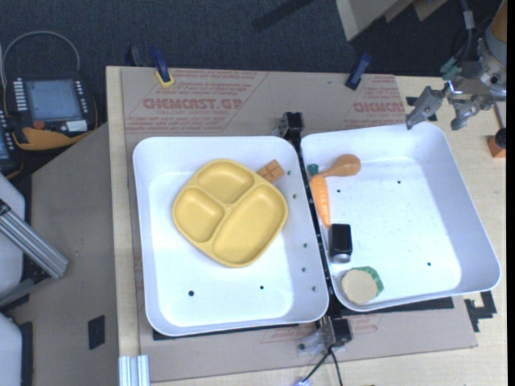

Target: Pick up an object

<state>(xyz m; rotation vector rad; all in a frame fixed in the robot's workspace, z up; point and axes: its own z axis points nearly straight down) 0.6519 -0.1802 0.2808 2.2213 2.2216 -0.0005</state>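
My gripper (441,114) hangs at the far right corner of the right bin (451,215), above its rim. Its fingers (418,112) stand spread apart and open with nothing between them. Along that bin's left wall lie an orange carrot (321,200), a tan pear-shaped piece (343,166), a small black block (340,241) and a round tan disc with a green edge (360,285). All of them are well to the left of and nearer than the gripper. In the left bin (161,280) a yellow divided plate (231,212) rests, with a small brown block (271,170) at its far right edge.
Both bins sit on a cardboard sheet (121,175) held by clamps (163,75) at the back. A handheld controller (50,107) lies off the bench at the left. A metal rail (28,236) slants at the left edge.
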